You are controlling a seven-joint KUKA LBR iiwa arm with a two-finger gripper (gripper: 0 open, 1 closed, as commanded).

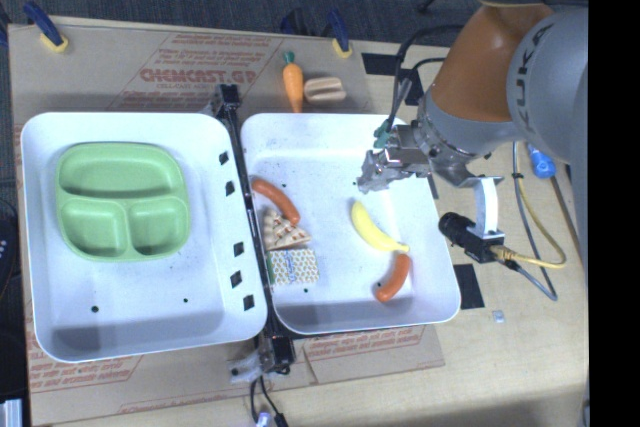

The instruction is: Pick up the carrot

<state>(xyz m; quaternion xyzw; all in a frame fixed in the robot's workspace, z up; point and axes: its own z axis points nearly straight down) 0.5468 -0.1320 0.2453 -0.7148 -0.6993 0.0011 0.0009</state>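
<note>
The carrot (291, 85), orange with a green top, lies on the cardboard just behind the right bin (330, 130), outside it and next to a small bun-like toy (324, 91). My gripper (374, 173) hangs over the right bin's upper right part, just above the yellow banana (375, 228). It is well to the right of the carrot and nearer the camera, and nothing shows in its grasp.
The right bin also holds an orange sausage (276, 200), a waffle-like piece (286, 234), a patterned cracker (294, 267) and a red-orange sausage (393, 278). A green divided tray (122, 198) sits in the left bin (40, 245). Cables run at the right.
</note>
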